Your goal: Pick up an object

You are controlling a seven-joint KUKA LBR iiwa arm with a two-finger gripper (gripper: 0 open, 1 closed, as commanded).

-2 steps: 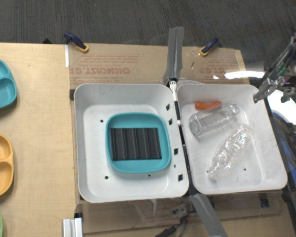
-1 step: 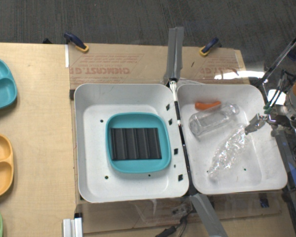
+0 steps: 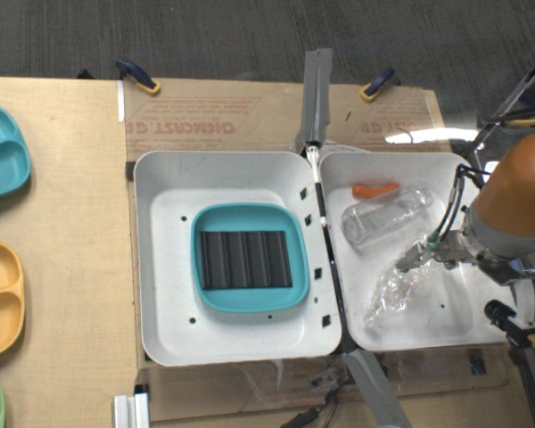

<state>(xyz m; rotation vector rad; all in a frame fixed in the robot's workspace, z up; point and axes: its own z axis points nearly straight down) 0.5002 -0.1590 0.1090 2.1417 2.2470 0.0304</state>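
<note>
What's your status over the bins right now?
End effector low in right bin, at crumpled clear plastic. Grasp unconfirmed. Clear bottle, orange piece nearby. Teal tray in left bin.

Faint red print runs across the cardboard (image 3: 250, 119) lying on the worktop (image 3: 62, 150), behind the bins and up and to the left of the jaws. It stands upside down in this view. The upper line reads roughly "CHEMCAST GP", though the letters are pale and not sure. A smaller line beneath it is too blurred to read. No other text is legible.
</note>
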